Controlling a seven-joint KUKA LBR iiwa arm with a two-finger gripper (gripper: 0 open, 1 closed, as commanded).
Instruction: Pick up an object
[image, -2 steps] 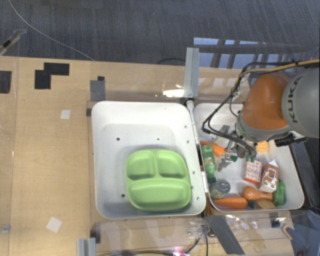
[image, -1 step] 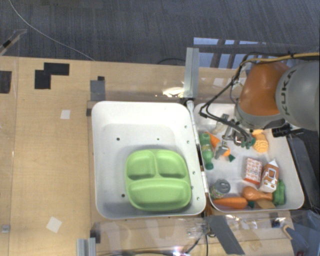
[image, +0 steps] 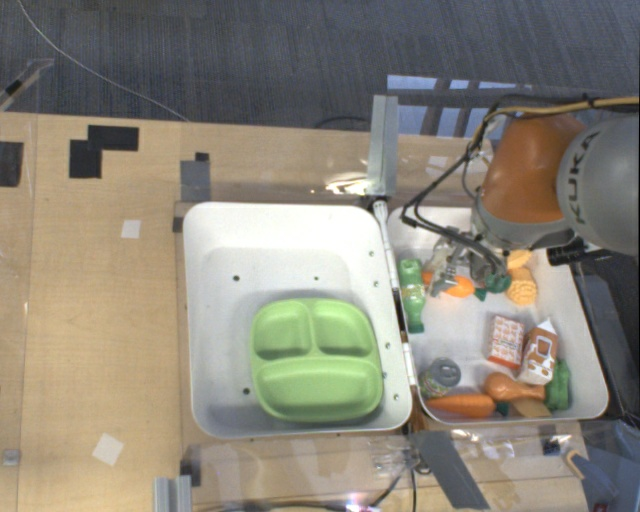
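My gripper (image: 466, 268) is low in the right bin (image: 590, 395), at its far middle. It hangs right over a small orange toy (image: 457, 288) and may be touching it. A yellow toy (image: 521, 287) lies just to its right, and a green toy (image: 410, 294) lies to its left along the bin's left wall. From this angle I cannot make out whether anything is held.
Nearer in the right bin are a red and white packet (image: 504, 341), a small carton (image: 540, 356), a tin can (image: 440, 376), a carrot (image: 462, 405) and an orange drumstick (image: 508, 387). The left bin (image: 215, 250) holds a green divided plate (image: 315, 358).
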